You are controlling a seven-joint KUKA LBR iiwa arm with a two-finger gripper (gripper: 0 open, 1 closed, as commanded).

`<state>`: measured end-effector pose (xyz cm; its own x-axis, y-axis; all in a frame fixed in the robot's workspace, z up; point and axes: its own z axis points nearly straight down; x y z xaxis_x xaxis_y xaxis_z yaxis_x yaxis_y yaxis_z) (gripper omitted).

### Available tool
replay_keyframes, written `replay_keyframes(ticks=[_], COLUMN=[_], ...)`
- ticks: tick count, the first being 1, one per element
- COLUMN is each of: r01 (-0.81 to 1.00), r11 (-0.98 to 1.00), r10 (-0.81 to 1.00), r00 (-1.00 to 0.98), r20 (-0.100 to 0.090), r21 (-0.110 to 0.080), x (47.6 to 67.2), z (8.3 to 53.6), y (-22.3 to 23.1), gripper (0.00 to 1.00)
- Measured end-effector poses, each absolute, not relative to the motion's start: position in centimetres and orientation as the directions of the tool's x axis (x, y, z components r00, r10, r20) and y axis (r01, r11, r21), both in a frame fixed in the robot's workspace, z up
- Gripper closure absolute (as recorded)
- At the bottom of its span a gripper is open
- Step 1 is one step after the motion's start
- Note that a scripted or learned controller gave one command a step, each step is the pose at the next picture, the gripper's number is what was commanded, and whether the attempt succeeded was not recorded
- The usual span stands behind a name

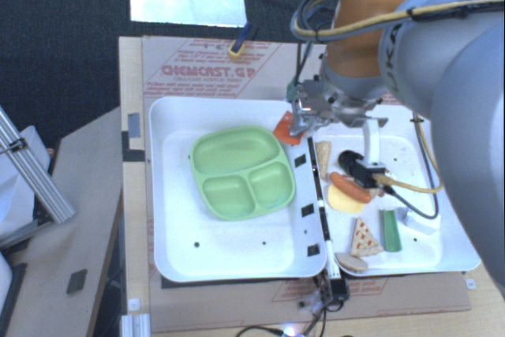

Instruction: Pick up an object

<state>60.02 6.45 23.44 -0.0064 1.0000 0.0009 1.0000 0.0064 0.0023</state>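
One grey arm [442, 51] bends down over the bins' divider, end effector [298, 125] gripping an orange piece [286, 129].

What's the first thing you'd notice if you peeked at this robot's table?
The big green divided plate in the left bin jumps out first. Next, the huge grey arm with its orange band reaching over the right bin, where toy foods lie: a pizza slice, a hot dog, a green stick.

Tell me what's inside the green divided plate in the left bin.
The green plate shows three compartments, all bare green. An orange piece sits just past its upper right corner, by the gripper; the gripper covers what lies under it.
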Motion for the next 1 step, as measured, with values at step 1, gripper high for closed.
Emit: replay_keyframes(ticks=[1], r01=[1.0], r11=[0.001], r10=[1.0], r00=[-0.001], r20=[0.0], r21=[0.0], x=[59.16], z=[22.38], y=[5.98], gripper=[1.0])
